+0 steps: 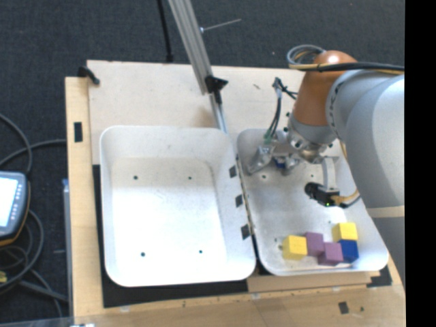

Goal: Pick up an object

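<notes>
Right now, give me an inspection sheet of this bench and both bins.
Surface: wooden bench bearing a left bin and a right bin, side by side.
Job's things: in the right bin's near corner, a cluster of blocks: yellow block, purple blocks, small yellow block on a blue block.
Clutter: nothing seen.
Gripper: gripper low over the right bin's far end, apart from the blocks; nothing seen between its fingers.
Cables: wires along the wrist; black cables on the floor at left.
Surroundings: dark carpet; slanted metal rail; handheld screen at the left edge.
</notes>
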Controlling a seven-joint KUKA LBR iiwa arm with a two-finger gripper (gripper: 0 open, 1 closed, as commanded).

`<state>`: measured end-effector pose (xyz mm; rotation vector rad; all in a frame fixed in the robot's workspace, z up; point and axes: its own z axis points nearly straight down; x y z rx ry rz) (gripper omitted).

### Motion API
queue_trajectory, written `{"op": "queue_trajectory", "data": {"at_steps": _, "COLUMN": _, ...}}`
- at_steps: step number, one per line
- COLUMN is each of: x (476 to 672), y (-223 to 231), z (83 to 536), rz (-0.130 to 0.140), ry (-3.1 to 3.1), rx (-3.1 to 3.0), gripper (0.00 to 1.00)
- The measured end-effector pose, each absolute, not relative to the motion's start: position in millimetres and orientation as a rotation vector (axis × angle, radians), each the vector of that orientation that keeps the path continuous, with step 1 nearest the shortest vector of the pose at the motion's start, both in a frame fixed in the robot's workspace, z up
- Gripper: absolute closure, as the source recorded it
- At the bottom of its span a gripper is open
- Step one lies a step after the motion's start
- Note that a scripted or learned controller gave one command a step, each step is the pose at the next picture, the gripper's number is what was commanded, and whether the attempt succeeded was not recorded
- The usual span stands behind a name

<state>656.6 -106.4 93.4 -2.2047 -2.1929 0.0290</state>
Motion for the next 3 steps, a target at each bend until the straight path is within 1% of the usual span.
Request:
{"op": "queue_trajectory", "data": {"at_steps": 1, "x": 609.3, "y": -99, "z": 97, "rz": 0.004, "ry": -2.217, "rx": -2.224, "gripper": 0.00}}
{"op": "queue_trajectory", "data": {"at_steps": 2, "x": 623.4, "y": -69, "z": 203, "rz": -0.011, "ry": -2.233, "rx": -2.222, "gripper": 0.00}}
{"op": "queue_trajectory", "data": {"at_steps": 3, "x": 645.3, "y": -118, "z": 116, "rz": -0.002, "ry": -2.227, "rx": -2.222, "gripper": 0.00}}
